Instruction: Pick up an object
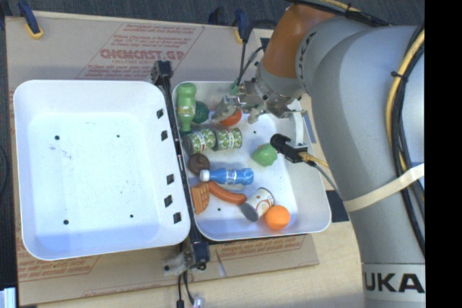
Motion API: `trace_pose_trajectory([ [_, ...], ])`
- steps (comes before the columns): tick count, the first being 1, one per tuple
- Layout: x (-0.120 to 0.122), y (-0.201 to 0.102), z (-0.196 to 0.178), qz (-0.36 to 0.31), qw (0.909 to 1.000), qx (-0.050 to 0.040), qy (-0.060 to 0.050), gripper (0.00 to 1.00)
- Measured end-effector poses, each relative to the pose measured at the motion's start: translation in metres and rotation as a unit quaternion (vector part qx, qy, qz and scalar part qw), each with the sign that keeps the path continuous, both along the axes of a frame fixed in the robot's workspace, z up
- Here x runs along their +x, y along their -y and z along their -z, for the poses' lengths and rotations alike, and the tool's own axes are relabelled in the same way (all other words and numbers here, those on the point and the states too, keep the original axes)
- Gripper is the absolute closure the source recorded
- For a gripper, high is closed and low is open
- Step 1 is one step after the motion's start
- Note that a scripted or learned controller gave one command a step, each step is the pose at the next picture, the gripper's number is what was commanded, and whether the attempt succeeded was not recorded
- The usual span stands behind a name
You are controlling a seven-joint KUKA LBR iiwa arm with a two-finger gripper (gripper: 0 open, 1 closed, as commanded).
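My gripper (237,106) reaches down into the far end of the right bin (312,192), just over a small orange-red object (229,116) and beside a dark green item (201,112). To their left a light green bottle (186,100) lies along the bin's wall. Closer to the middle lies a green patterned can (216,139), and to its right a green round fruit (264,155). A brown ball (198,163), a blue bottle (228,175), an orange sausage-like toy (219,193), a small tin (258,201) and an orange ball (277,217) fill the near half.
The left bin (29,155) stands beside the right one, with a black divider (172,155) between them. Both rest on a cardboard sheet (137,47). The grey arm (361,104) covers the bench's right side.
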State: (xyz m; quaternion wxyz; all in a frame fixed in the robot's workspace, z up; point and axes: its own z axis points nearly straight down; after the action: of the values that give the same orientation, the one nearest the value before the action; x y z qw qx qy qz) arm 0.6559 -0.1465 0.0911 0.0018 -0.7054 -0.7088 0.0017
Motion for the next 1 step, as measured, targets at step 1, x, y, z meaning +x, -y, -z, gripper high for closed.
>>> trace_pose_trajectory([
  [1, 0.0012, -0.0010, -0.0118, -0.002, 1.0000, 0.0003, 0.000, 1.00],
])
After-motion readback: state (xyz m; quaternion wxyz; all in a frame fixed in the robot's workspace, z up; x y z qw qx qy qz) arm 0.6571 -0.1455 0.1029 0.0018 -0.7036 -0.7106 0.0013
